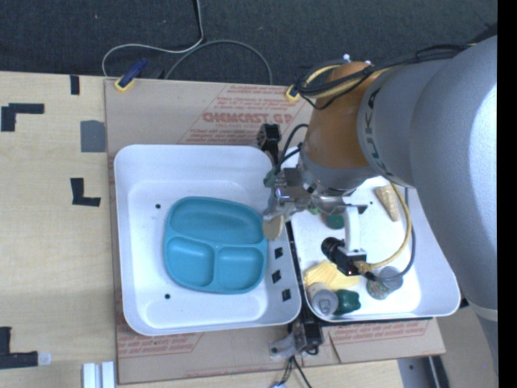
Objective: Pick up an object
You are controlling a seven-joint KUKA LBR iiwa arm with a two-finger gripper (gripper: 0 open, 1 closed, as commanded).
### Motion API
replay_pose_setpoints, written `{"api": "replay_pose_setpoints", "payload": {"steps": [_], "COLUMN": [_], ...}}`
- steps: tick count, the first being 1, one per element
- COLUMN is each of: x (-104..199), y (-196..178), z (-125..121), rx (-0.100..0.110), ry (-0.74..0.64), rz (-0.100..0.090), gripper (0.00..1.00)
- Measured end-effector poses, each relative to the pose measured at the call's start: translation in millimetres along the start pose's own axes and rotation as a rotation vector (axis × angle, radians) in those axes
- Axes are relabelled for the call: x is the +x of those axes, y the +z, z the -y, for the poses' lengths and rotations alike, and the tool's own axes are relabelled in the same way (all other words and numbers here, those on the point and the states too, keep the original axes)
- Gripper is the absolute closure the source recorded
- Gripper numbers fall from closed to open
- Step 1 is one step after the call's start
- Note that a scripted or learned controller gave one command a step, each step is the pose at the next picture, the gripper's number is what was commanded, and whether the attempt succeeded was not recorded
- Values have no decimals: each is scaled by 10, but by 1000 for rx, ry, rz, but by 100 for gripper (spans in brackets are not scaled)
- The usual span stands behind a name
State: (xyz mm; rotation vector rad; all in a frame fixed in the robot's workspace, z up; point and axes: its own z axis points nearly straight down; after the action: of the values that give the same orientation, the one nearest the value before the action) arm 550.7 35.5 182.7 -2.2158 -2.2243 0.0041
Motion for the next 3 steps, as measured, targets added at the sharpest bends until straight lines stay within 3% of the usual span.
{"api": "replay_pose_setpoints", "payload": {"steps": [1,2,3], "x": [-613,-388,181], "y": [-764,-115,-6], "z": [-93,-108,62], "rx": [-8,3,0], "ry": [6,3,0], "rz": [1,0,0], "gripper": [100,100,100]}}
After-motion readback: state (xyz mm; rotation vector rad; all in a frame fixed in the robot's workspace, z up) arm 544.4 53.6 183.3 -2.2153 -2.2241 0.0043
